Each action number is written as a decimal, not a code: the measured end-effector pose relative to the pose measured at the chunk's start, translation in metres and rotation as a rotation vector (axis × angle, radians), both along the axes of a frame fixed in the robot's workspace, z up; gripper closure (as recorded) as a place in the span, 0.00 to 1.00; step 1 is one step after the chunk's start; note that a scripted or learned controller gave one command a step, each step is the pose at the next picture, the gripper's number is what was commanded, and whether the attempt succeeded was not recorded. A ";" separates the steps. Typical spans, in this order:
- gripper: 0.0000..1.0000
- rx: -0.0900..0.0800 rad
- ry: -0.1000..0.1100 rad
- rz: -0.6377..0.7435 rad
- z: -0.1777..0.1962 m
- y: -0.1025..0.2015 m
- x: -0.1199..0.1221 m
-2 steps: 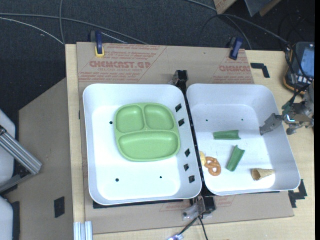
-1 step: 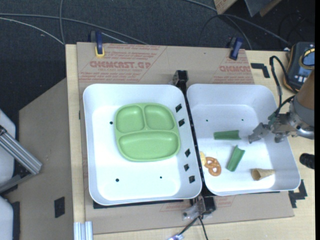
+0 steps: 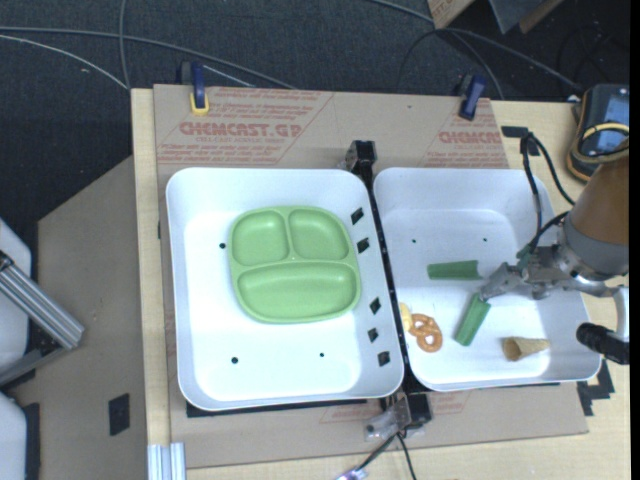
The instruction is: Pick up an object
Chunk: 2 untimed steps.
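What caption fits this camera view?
Gripper hovers over green blocks and pretzel in right bin.

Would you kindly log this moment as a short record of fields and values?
left bin: holds a green divided plate
right bin: two green blocks, a pretzel, a small tan piece
flat block: lying crosswise
tilted block: leaning diagonally, just below the gripper
pretzel: near the bin's left wall
tan piece: by the near rim
gripper: over the right bin, nothing seen held

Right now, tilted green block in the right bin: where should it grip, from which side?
Judging by pose: take the tilted green block at mid-length, from above, fingers across its narrow sides. It lies flat, long axis slanting toward the pretzel, its flanks free. The gripper hovers near its upper end.
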<state>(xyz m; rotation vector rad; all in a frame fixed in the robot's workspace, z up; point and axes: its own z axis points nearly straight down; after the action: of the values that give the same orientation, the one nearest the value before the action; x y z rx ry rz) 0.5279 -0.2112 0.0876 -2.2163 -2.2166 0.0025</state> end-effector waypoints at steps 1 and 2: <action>1.00 -0.003 -0.007 0.000 0.015 -0.001 0.002; 1.00 -0.005 -0.010 0.001 0.062 0.000 0.011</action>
<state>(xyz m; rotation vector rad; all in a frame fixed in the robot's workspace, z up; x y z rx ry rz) 0.5391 -0.2116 0.1493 -2.2232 -2.2256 -0.0030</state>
